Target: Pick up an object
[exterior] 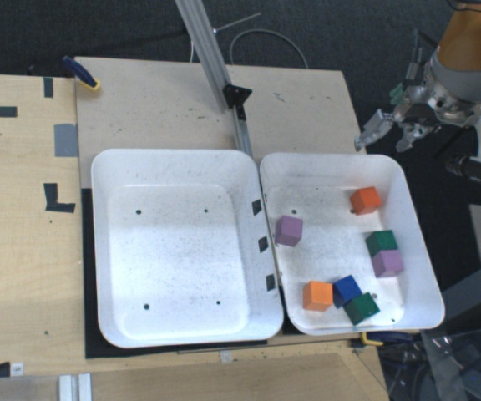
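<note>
Operator: Report the state of the fingers

Technician: The fingers (372, 132) are spread apart with nothing between them. The gripper (388, 132) hangs just outside the upper right corner of the right bin (324, 174), above the bench edge, carried by the arm (462, 48) reaching in from the right. Judgement: this is a standby or approach pose, spread in readiness for a grasp; no pick is in progress

Operator: Location of candidate objects?

Technician: All lie in the right bin. The red-orange cube (365, 200) sits near the upper right, nearest the gripper. The purple cube (288, 230) stands alone toward the left wall. A green cube (382, 241) touches a second purple cube (387, 262) along the right wall. At the lower edge, an orange cube (317, 295), a blue cube (346, 289) and a dark green cube (362, 308) are packed against one another

Operator: Contents of the other container?

Technician: The left bin (107, 174) holds no cubes; small dark dots mark its floor

Operator: Recommended target?

Technician: Judgement: the red-orange cube or the lone purple cube, since each has free space on all sides. The packed trio leaves little room for the fingers to enter
</note>
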Controlling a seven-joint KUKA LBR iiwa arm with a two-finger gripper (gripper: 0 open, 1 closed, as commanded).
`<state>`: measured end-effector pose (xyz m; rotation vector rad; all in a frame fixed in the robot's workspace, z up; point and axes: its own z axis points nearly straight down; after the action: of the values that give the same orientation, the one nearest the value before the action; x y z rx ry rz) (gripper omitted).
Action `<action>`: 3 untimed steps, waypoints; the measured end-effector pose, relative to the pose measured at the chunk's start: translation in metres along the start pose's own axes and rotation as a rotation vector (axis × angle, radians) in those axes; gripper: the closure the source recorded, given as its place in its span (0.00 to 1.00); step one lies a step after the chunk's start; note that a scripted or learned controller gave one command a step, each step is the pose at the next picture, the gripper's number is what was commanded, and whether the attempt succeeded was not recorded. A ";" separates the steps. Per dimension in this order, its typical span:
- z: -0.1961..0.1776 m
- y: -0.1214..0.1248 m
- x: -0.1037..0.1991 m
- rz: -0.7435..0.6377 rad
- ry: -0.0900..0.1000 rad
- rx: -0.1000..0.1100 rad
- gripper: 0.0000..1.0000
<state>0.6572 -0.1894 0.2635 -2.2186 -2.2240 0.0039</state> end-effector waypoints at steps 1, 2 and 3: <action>-0.011 0.021 -0.005 0.000 0.000 -0.003 0.00; 0.041 -0.062 0.046 0.001 0.005 0.009 0.00; 0.073 -0.039 0.152 -0.006 0.004 0.003 0.00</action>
<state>0.6173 -0.0373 0.1899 -2.2083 -2.2276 0.0022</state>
